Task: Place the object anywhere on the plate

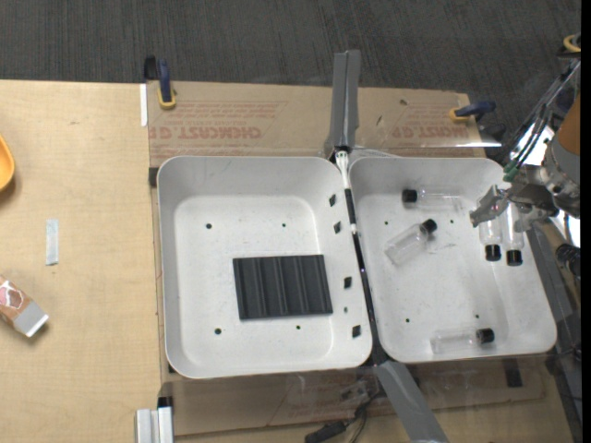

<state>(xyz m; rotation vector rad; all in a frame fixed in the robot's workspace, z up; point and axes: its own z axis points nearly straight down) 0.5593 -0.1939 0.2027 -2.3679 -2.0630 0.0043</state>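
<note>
A KUKA arm (563,146) is reaching in over the right edge of the right bin (517,335). Its gripper (503,255) is hanging near that edge with its two dark fingertips (492,253) standing apart and nothing showing between them.

The task's object is lying somewhere in this bin, where three clear capped vials are resting. One vial (413,238) is sitting near the middle. A second vial (427,197) is lying toward the back edge, and a third vial (460,341) is lying along the front edge. Which one the program is targeting cannot be told.

The dark ribbed plate (282,285) is waiting in the left bin (185,340), well apart from the gripper.

The risks are looking plain. The vials are round, smooth and transparent, so closing fingers are likely to squeeze one out or set it rolling. The front vial is hugging the bin wall, leaving little room for a finger.

Any carry is also having to clear the raised rims (355,247) where the bins are meeting. A low pass there is liable to knock a loosely held vial free.

Two clamps (164,89) are pinning cardboard behind the bins, while a grey strip (52,243) and a small packet (20,308) are lying on the bench's left side, out of the way.
</note>
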